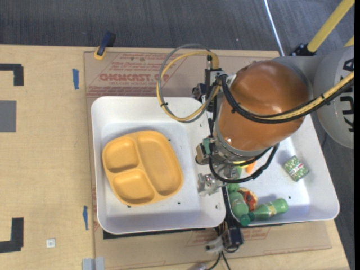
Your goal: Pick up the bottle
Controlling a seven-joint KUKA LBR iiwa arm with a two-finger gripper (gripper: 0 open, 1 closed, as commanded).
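My wrist (260, 107) is a broad, glossy orange dome; black cables (270, 112) cross it, and a yellow hose (174, 77) loops out beside it. Below sits metal hardware with green parts (216, 167); my grey arm link (340, 103) bears dark lettering.

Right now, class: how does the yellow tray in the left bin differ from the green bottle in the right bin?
The yellow tray is broad and flat with three compartments; the green bottle is slim and rounded. The tray lies alone in the middle of the left bin; the bottle lies on its side near the right bin's front edge, beside other small items. The tray looks far larger than the bottle. Both rest inside shallow white bins.
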